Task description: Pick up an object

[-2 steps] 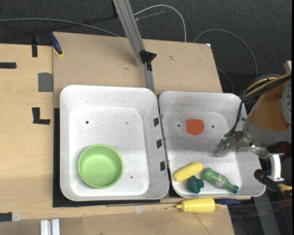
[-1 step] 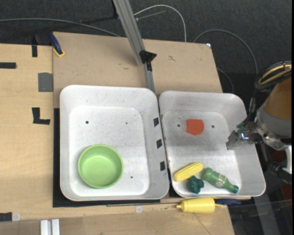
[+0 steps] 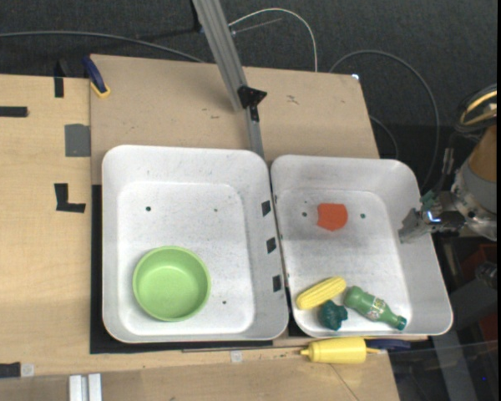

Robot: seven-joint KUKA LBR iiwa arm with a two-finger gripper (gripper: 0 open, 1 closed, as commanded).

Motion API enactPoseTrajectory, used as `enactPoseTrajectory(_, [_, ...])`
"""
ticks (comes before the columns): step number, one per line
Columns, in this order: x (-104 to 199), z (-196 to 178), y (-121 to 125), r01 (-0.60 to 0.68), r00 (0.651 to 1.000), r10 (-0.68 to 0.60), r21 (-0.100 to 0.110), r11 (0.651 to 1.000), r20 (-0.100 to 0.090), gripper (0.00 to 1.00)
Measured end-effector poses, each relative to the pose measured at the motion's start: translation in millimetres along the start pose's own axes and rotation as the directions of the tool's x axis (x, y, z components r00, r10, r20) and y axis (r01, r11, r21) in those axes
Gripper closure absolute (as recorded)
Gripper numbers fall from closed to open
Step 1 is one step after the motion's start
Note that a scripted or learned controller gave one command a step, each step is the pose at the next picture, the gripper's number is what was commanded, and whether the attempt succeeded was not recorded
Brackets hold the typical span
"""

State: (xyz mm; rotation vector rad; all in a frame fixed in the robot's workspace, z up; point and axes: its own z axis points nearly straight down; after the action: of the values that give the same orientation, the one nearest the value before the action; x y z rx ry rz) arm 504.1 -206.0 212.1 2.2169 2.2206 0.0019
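The right bin (image 3: 401,178) holds an orange-red block (image 3: 332,215) near its middle. At its front lie a yellow corn cob (image 3: 320,291), a green bottle (image 3: 373,305) on its side and a small dark green piece (image 3: 332,315). My gripper (image 3: 417,220) hangs over the right bin's right rim, well to the right of the orange-red block and apart from every object. The arm's orange band (image 3: 484,153) shows at the right edge.
A light green bowl (image 3: 171,282) sits in the front of the left bin (image 3: 121,174). A yellow bottle-like object (image 3: 338,351) lies on the bench just outside the right bin's front rim. A grey pole (image 3: 225,44) slants across the back of the bench.
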Motion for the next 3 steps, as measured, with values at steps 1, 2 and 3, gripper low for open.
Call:
enactPoseTrajectory(1, [56.5, -3.8, 8.7, 0.006, 1.000, -0.006, 0.005, 1.000, -0.004, 1.00])
enactPoseTrajectory(2, [111.9, -10.9, 34.7, 0.007, 1.000, -0.007, 0.004, 1.000, -0.004, 1.00])
enactPoseTrajectory(3, [157.9, -8.6, 60.5, 0.006, 1.000, -0.006, 0.005, 1.000, -0.004, 1.00])
